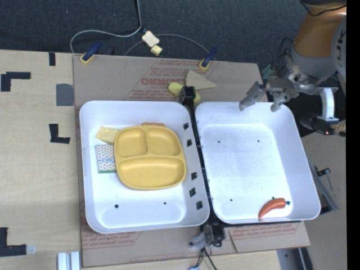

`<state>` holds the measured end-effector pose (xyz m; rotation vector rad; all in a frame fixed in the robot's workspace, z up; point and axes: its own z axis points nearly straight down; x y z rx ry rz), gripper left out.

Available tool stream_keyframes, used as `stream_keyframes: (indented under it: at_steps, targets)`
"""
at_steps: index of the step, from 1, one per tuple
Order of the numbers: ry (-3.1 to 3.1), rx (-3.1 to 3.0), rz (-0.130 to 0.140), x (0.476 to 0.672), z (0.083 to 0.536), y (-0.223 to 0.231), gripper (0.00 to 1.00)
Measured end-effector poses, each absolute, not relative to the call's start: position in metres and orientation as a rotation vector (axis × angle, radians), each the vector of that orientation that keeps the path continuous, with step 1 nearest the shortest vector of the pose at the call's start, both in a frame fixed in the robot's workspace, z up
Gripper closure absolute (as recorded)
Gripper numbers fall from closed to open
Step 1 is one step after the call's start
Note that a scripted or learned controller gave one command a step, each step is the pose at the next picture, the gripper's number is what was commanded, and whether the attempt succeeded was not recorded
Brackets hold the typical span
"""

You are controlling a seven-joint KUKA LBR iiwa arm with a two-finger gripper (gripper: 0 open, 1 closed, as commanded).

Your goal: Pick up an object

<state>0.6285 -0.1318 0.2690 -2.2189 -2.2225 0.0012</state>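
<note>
I see two shallow white plastic bins side by side on a brown cardboard sheet (169, 77). The left bin (95, 207) holds a yellow three-compartment plastic tray (150, 156), smooth and rounded, lying flat near the middle. Tucked against its left edge are a pale yellow wedge-shaped piece (105, 134) and a small flat patterned packet (104, 158); the tray partly covers both, so I cannot say what they are. The right bin (253, 151) holds a small orange pepper-shaped toy with a green tip (273, 206), resting in its near right corner. The two-finger gripper (262, 101) hovers over that bin's far rim, well apart from the toy, its grey fingers spread with nothing between them. The arm's upper part is cut off at the right.
</note>
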Motion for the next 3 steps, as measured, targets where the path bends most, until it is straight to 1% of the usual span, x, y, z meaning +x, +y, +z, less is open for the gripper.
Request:
stream_keyframes:
  at_steps: [1, 2, 3]
  targets:
    - [-2.221, -2.209, 0.008, 0.617, 0.188, -0.069, 0.0]
    - [-2.212, -2.214, 0.012, 0.482, 0.183, -0.044, 0.0]
    - [-2.229, -2.222, -0.005, 0.587, 0.189, -0.06, 0.0]
